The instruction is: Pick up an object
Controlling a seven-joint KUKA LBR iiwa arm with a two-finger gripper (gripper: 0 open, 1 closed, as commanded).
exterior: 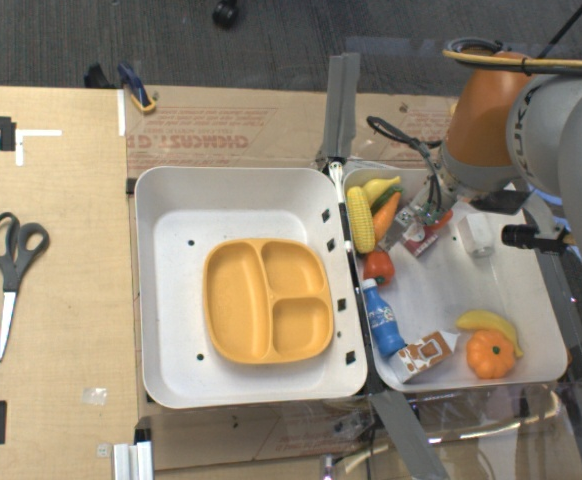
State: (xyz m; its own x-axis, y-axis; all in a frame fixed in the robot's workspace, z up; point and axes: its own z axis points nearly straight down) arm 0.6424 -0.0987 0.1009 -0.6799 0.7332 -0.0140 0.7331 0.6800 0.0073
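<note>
Hand (418, 223) low in right bin (546, 363), corn cob (359, 218) just left.

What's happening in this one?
The arm reaches from the right into the right bin, with its gripper low at the far left corner, next to a corn cob, a carrot and a red-and-white packet. Nothing is visibly held. Nearer in that bin lie a blue bottle, a carton, a banana and a small pumpkin. The left bin holds a yellow divided plate.
</note>
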